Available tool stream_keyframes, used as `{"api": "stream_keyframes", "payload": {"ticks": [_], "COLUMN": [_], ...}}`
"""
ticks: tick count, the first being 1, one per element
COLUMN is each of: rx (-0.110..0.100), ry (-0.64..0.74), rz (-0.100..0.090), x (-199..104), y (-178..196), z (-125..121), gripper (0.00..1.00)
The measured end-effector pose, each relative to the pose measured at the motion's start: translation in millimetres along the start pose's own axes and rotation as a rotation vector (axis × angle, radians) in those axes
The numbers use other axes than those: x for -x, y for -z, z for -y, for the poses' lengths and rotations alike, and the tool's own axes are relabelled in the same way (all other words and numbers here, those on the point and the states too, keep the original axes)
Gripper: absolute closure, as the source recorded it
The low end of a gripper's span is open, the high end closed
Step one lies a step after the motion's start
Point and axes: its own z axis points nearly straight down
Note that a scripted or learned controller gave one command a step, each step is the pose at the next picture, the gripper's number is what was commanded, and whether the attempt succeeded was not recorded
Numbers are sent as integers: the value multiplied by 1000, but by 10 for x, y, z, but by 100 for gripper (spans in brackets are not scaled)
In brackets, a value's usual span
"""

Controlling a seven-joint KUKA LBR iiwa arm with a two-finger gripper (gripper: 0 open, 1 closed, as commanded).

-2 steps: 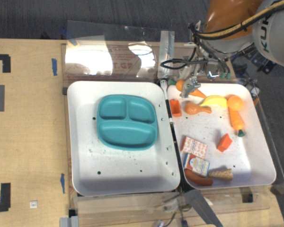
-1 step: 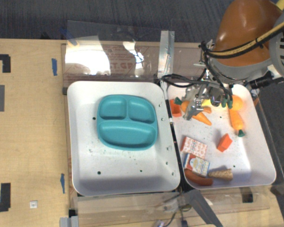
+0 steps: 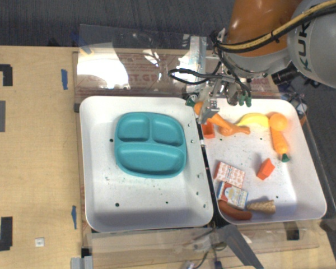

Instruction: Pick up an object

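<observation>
1. Likely target: the orange curved toy piece [image 3: 228,126], lying flat at the upper left of the right bin [image 3: 311,167], directly beneath and slightly toward the camera from the gripper [image 3: 213,102]. It looks like light, stiff, smooth plastic, so probably a bit slippery. Best hold, as a guess: across the narrow middle, not the tapered ends.
2. Jaw state: cannot tell, since cables and the wrist clutter the view. Nothing can be made out between them. Whether the gripper touches the orange piece also cannot be told.
3. Small red-orange block [image 3: 208,130] sits just beside the orange piece, on the side nearer the bin divider, close below the gripper. It could get caught in the same closing.
4. Yellow banana toy [image 3: 253,120] lies just beyond the orange piece, away from the divider. Carrot toy [image 3: 279,136] is farther out that way.
5. Well apart from the gripper, toward the camera: red wedge [image 3: 265,169], patterned carton [image 3: 229,174], small printed box [image 3: 233,196], sausage toy [image 3: 234,210], tan cone-like piece [image 3: 261,207].
6. Left bin [image 3: 101,200], across the divider from the gripper, holds a teal divided plate [image 3: 151,144].
</observation>
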Motion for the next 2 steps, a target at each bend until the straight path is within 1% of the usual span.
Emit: {"api": "stream_keyframes", "payload": {"ticks": [1, 2], "rx": [1, -2], "ry": [1, -127], "rz": [8, -7], "x": [23, -501], "y": [109, -475], "z": [-7, -84], "gripper": [100, 100]}}
